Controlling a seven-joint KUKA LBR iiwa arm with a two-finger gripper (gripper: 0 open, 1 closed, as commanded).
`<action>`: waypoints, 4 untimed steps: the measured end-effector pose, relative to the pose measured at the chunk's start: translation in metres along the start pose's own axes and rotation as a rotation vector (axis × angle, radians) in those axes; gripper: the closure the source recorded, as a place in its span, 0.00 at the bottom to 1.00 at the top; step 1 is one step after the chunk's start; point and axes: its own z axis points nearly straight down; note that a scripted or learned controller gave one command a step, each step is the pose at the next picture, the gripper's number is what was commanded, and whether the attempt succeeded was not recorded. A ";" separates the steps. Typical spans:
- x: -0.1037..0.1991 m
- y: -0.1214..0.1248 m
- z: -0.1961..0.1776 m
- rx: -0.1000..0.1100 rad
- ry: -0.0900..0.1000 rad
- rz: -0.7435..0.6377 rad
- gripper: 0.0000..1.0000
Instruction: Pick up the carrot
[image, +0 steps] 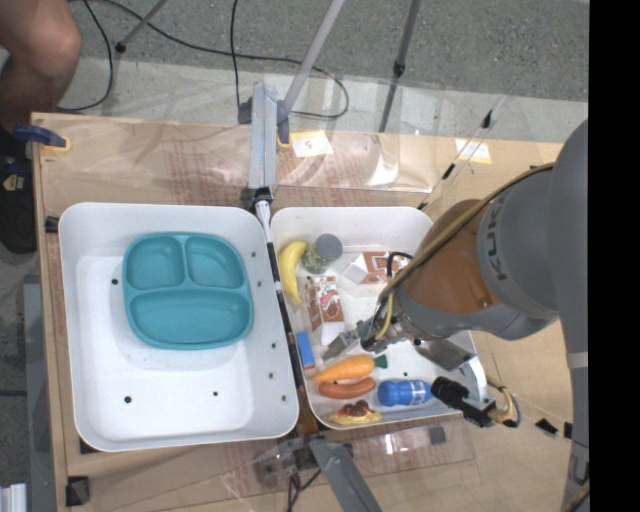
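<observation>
Now | right bin (440, 218): carrot (344, 368), banana (291, 268) | left bin (90, 225): teal plate (187, 290) | gripper (352, 341) grip: cannot tell

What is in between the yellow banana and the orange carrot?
In the camera view, between the banana and the carrot lie a brown snack packet and, lower down by the bin's left wall, a small blue item.

Arm's claw (358, 338) just above carrot (345, 369) in right bin (440, 418); teal plate (187, 290) in left bin (90, 400)
</observation>
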 end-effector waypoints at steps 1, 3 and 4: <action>-0.030 0.007 -0.008 -0.001 -0.002 0.164 0.00; 0.027 -0.028 0.001 0.000 0.001 0.431 1.00; 0.027 -0.028 0.001 0.000 0.001 0.430 0.00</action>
